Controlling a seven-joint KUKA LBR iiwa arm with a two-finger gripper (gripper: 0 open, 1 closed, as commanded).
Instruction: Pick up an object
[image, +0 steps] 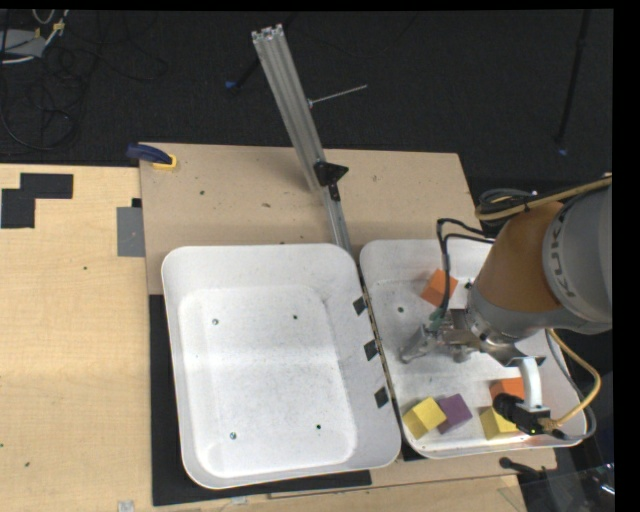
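Observation:
My gripper (418, 347) reaches down into the right bin (400, 265) from under the orange wrist band, near the bin's middle. An orange block (437, 287) lies just behind it, partly covered by the arm. A yellow block (423, 416) and a purple block (454, 410) sit side by side at the bin's front. Another yellow block (496, 423) and a small orange piece (510, 388) lie at the front right, beside a white and black part of the arm. Nothing shows between the fingers.
The left bin (190, 300) lies beside the right one, with black clips along the shared wall. A slanted aluminium rail (295, 105) rises behind the bins. Cables run along the arm at right.

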